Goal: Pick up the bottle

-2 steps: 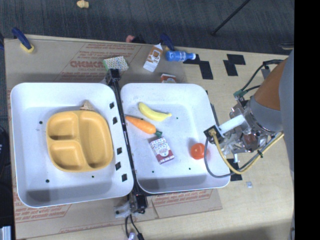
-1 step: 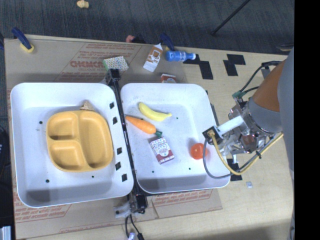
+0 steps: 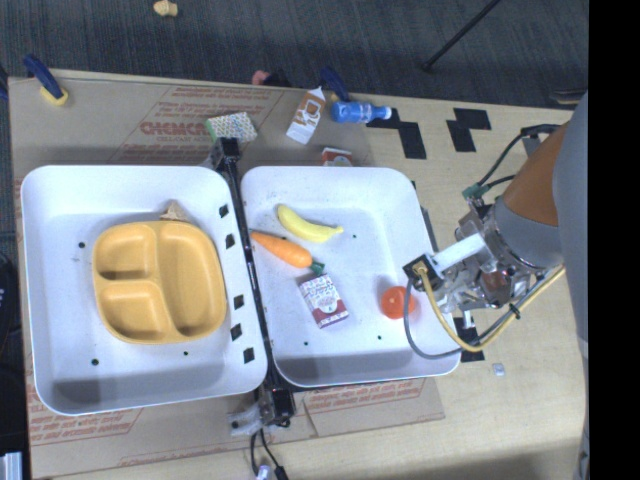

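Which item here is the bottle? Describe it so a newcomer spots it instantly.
Start at the right bin and look past its far rim onto the bench. The bottle lies there on its side, outside both bins. It is the blue thing there, beside a small carton.

Dark grey carpeted floor (image 3: 200, 18) lies beyond the pale wooden counter (image 3: 520, 408), which carries flattened brown cardboard (image 3: 170, 128).

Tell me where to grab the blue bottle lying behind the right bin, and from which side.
Probably grip the blue bottle across its body, coming down from above. It lies on its side on the bench behind the right bin, long axis running left-right, so close the fingers front-to-back across it. The gripper is at that bin's right edge.
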### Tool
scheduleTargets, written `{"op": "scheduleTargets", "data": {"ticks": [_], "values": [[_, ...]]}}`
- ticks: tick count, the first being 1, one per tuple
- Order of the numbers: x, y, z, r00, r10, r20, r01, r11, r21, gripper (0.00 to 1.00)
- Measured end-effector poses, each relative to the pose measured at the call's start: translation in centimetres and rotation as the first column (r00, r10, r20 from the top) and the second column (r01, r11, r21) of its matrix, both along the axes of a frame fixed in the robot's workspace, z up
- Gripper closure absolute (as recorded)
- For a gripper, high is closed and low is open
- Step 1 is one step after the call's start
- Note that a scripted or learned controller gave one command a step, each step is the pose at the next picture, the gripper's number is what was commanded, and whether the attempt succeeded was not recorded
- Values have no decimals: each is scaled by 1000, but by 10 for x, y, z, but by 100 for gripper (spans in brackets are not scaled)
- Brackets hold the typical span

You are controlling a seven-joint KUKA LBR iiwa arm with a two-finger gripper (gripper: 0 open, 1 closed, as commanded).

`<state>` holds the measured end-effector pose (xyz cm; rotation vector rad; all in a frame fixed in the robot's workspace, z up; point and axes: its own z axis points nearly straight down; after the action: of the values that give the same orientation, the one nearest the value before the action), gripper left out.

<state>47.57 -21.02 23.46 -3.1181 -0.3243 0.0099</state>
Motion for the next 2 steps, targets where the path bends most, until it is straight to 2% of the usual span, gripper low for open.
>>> {"op": "scheduleTargets", "data": {"ticks": [2], "values": [[0,0,3,1000,0,3,0,1000,-2,100]]}}
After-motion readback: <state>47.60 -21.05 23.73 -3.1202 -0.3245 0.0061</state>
